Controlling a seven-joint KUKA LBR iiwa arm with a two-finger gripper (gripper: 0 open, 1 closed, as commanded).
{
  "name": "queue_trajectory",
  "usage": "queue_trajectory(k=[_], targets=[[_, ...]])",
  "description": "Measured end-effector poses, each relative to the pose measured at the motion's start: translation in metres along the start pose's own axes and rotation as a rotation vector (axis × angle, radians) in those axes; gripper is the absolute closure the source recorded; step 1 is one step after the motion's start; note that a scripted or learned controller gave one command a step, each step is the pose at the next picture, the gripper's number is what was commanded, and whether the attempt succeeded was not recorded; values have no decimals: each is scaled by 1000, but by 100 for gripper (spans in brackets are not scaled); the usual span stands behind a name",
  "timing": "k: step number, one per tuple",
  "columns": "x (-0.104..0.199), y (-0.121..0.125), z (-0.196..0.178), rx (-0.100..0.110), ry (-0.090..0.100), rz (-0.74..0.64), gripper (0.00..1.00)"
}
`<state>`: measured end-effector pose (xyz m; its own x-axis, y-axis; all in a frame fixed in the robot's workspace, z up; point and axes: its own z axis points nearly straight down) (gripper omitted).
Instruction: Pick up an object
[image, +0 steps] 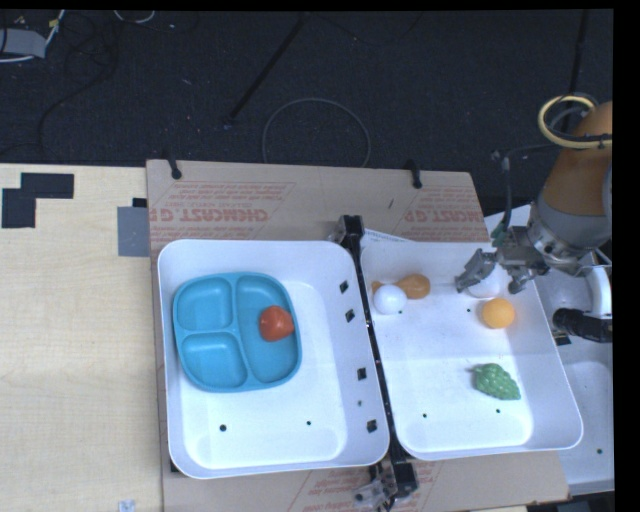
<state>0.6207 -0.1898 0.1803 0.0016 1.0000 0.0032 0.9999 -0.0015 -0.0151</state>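
At the far left of the bench you have the left bin (255, 440), and in it a blue divided plate (235, 330) with a red tomato-like fruit (276, 322) sitting in its right-hand compartment, where the raised dividers and rim look enough to keep it from rolling. Move right across the black divider (360, 330) between the bins and you reach the right bin (470, 430), where the loose pieces lie: a white egg-shaped piece (388, 298) touching a small orange-brown one (414, 286) near the back left, an orange ball (497, 313) toward the right wall, and a green bunch of grapes (496, 381) nearer the front. The gripper (496, 271) hangs at the bin's back right, its fingers spread wide with a pale rounded thing just showing between them; you cannot tell what that is, or whether it is touched. No piece is plainly held, so the pick looks not yet made. The orange ball lies just beside and in front of the gripper and seems the likeliest target; being round, it has no long axis and points nowhere. The grapes run lengthwise from back left to front right.
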Motion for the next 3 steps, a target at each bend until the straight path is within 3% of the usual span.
queue_trajectory(k=[1, 3], targets=[[0, 3, -8, -14, -3, -2, 0], [8, 2, 95, -10, -1, -5, 0]])
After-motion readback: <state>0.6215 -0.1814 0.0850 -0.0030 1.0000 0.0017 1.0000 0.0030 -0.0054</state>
